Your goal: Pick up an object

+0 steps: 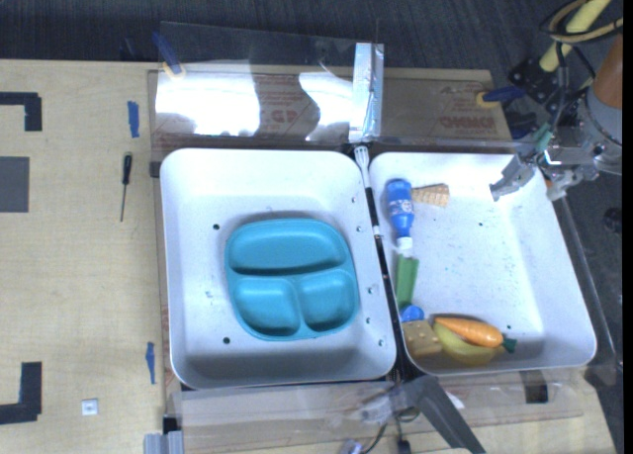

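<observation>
My gripper (531, 183) hangs over the far right corner of the right bin (514, 274), open, with nothing between its fingers. In that bin a blue bottle (399, 207) lies along the left wall, and a tan wafer cone (431, 195) lies just to its right. A green piece (406, 279) lies below the bottle. At the near left corner an orange carrot (469, 328) rests on a yellow banana (457, 345), beside a brown toy (419, 336) with a blue bit (411, 315) on top. The gripper is well apart from all of them.
The left bin (188, 244) holds a blue divided tray (291, 276). A clear upright panel (257, 96) stands behind the bins. Cables and the arm (593, 56) crowd the upper right. A wooden bench top (69, 274) extends to the left.
</observation>
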`<state>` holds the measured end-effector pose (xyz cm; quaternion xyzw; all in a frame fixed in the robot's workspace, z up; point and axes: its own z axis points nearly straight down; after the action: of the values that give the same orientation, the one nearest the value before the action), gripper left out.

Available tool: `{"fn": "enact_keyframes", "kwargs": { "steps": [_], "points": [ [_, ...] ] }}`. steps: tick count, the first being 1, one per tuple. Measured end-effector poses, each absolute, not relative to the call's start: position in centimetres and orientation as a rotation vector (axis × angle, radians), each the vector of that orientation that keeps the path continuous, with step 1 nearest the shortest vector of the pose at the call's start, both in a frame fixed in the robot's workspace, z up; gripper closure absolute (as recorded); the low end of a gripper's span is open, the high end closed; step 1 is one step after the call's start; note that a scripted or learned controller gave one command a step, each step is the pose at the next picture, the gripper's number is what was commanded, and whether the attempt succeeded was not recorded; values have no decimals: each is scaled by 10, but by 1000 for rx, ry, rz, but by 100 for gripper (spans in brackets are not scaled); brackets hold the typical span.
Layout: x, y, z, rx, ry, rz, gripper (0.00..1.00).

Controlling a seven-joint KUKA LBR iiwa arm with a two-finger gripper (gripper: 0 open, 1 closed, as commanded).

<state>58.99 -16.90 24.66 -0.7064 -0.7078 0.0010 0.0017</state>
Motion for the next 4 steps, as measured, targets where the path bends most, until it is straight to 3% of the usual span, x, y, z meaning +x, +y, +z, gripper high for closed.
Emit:
{"fn": "enact_keyframes", "kwargs": {
  "steps": [1,2,3,4],
  "points": [
    [533,-144,137,-2354,-2060,15,0],
    [554,-106,130,-2554,-1825,4,0],
    [621,-108,87,-2540,-1853,-4,0],
    [668,-99,86,-2022,-2408,-1,0]
  ]
}}
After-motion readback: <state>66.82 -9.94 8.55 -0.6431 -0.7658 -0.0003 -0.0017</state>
